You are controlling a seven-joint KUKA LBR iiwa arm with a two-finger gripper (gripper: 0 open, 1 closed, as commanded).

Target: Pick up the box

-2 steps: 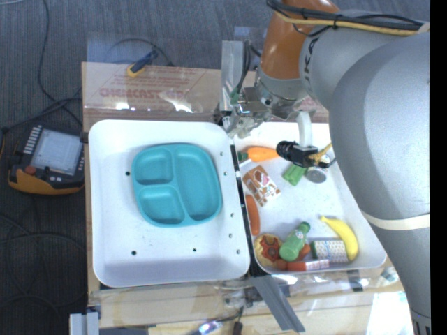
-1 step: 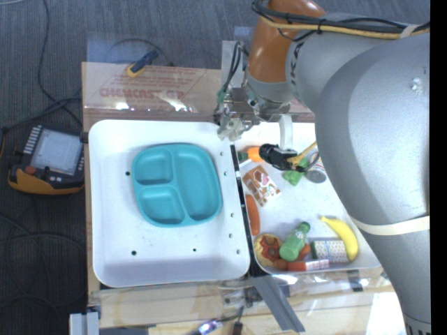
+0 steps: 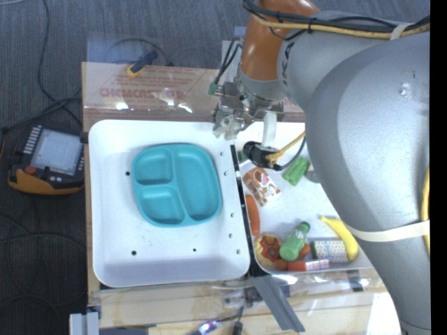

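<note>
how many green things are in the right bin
2. A green bottle near the front edge, beside the banana; a green piece farther back, right of the box. The arm covers part of that bin, so more may be hidden.

The small red-and-white box (image 3: pixel 262 185) lies flat, skewed, by the right bin's (image 3: pixel 307 204) left wall.

I count two white bins, the left bin (image 3: pixel 112 257) and the right bin (image 3: pixel 307 204). The left bin carries one teal plate (image 3: pixel 174 185) with three compartments. In the right bin I see one small printed box (image 3: pixel 262 185), one carrot (image 3: pixel 253 215), one green bottle (image 3: pixel 295 239), one banana (image 3: pixel 341 236), one green chunk (image 3: pixel 297 171) and one labelled can (image 3: pixel 325 249). How many red pieces (image 3: pixel 269 251) sit by the bottle, I cannot tell. On the floor (image 3: pixel 42 47) lies one handheld controller (image 3: pixel 45 160).
</note>
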